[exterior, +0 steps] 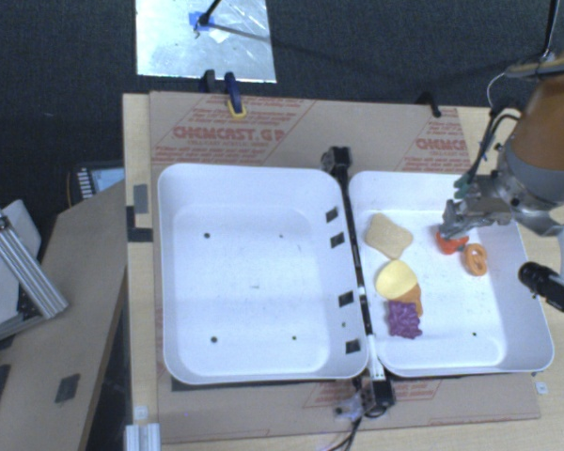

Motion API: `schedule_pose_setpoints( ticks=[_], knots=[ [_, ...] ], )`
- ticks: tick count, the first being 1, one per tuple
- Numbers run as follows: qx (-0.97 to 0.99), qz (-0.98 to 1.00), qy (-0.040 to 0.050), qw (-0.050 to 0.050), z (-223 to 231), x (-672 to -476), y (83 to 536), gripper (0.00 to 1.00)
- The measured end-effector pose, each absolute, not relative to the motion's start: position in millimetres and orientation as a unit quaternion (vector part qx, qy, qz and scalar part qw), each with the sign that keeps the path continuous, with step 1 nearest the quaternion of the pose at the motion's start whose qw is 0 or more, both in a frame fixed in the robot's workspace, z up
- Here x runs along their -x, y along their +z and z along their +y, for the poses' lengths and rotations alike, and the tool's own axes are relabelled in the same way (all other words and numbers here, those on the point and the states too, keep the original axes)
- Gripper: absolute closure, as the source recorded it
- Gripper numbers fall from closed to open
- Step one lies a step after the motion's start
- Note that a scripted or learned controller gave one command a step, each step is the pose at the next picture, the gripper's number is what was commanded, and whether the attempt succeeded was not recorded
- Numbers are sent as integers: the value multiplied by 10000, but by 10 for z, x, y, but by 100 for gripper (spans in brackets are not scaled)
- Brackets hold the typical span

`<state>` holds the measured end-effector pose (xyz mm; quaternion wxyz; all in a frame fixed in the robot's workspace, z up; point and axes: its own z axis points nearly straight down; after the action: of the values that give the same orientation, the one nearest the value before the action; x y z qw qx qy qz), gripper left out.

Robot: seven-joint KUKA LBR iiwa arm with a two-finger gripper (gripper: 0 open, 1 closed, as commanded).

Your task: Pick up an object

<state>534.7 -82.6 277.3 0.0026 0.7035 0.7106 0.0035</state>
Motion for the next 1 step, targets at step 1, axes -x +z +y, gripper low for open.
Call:
schedule_pose_setpoints(
  ticks=[1],
  knots=[
    [-7029, 7113, 54, 28, -120, -4871, 3654, 100]
  ],
)
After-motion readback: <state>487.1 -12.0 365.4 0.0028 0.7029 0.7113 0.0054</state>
